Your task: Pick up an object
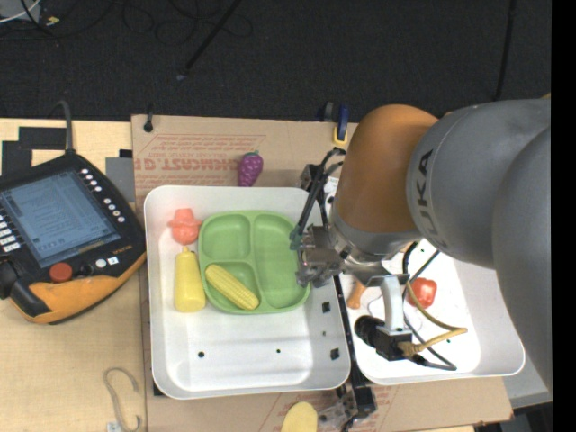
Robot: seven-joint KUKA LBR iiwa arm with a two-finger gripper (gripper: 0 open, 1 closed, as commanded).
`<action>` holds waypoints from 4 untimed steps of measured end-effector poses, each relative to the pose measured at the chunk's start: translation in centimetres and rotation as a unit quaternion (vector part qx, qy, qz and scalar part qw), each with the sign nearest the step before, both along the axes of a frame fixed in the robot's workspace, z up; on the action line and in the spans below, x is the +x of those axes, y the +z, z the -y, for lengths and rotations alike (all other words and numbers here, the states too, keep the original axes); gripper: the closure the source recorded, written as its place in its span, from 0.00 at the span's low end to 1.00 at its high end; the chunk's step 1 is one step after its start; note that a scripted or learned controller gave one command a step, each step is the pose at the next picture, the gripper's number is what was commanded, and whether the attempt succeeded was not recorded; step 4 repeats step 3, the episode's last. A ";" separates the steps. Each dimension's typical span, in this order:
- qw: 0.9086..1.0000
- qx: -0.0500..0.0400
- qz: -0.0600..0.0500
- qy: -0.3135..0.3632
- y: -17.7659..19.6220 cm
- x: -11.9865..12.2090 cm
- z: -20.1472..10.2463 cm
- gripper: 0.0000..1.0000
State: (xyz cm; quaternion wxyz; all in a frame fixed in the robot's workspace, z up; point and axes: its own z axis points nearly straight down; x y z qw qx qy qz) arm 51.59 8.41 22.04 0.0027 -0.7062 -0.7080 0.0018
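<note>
Counting my left bin (180,367): one green divided plate (256,246), one corn cob (231,287) on it, one yellow bottle (188,280), one pink toy (184,226). One red piece (422,290) lies in my right bin (490,354). Both sit on cardboard over a wooden bench. My gripper (310,259) hangs at the plate's right edge; whether it grips, I cannot tell.

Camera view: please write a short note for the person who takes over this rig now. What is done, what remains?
Gripper: hangs over the seam between the two bins, at the green tray's right edge; what it holds, if anything, cannot be told.
Left bin: green tray with corn in it; yellow bottle and pink toy beside the tray.
Right bin: red piece.
Done: no pick visible.
Left: grasp and lift one object.
</note>
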 end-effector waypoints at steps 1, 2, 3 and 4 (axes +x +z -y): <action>1.000 0.000 0.001 -0.001 -0.4 0.1 -2.2 1.00; 1.000 0.000 0.002 -0.002 1.6 -0.1 -1.7 1.00; 1.000 -0.001 0.000 0.000 -0.4 0.5 -2.3 1.00; 1.000 -0.001 0.000 0.000 -0.4 0.5 -2.3 1.00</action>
